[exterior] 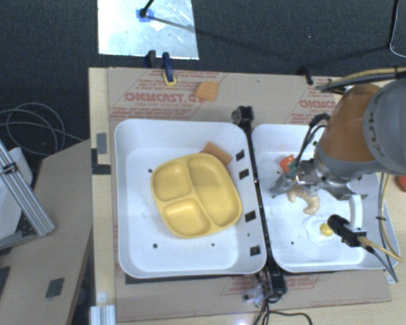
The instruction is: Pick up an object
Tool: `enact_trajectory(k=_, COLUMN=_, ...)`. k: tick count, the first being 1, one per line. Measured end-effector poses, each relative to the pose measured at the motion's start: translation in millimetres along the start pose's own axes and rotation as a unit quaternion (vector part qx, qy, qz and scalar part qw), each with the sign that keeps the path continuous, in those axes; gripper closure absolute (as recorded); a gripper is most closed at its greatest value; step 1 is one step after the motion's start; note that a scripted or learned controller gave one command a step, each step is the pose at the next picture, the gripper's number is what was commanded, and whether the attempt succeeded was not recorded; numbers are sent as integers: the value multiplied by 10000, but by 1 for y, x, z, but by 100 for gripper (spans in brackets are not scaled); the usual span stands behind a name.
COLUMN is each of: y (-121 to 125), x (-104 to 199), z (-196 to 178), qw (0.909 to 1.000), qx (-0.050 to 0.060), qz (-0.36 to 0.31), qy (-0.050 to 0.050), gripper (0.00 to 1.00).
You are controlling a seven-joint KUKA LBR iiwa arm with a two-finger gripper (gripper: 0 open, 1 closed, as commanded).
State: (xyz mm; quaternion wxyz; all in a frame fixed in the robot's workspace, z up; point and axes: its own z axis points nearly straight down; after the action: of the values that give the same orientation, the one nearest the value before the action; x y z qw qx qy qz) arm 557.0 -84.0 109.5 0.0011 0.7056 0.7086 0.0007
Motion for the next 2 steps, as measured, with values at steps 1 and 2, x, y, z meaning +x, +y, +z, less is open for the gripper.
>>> enact_trajectory(k=1, y=-54, x=-14, z=-82, qw=10000, qx=-18, qz=26, qy=-5, gripper=0)
enact_trajectory(k=2, y=-70, x=33, z=-75, qw=10000, qx=13, qz=-15, qy=13, gripper=0)
